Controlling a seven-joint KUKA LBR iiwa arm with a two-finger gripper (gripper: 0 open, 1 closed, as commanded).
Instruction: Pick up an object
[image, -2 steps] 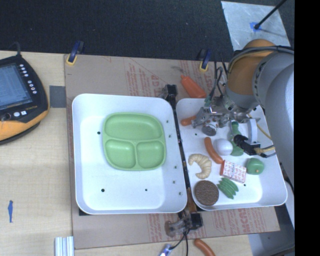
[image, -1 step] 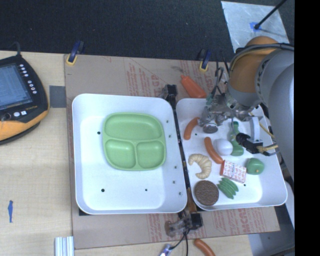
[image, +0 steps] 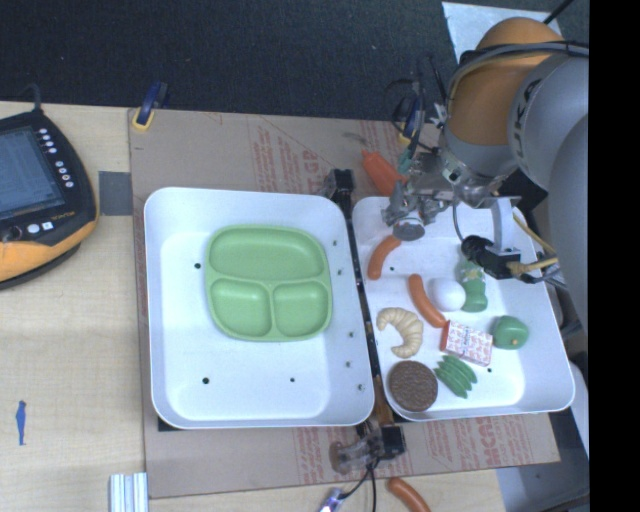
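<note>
The big grey arm (image: 545, 90) came in from the right side, bent low. Its orange band (image: 490, 95) sat just above the wrist. The gripper (image: 405, 222) pointed down and to the left, and its tips were too blurry to make out.

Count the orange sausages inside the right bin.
2. One sausage lies at the right bin's upper-left, just under the gripper; another sausage lies mid-bin beside the egg. The arm may hide more.

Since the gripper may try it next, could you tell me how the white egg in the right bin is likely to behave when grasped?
The egg looks smooth and rounded, so it may slip from the jaws. It will probably roll if nudged, though the sausage touching its left side could check that. It is likely a light toy.
</note>
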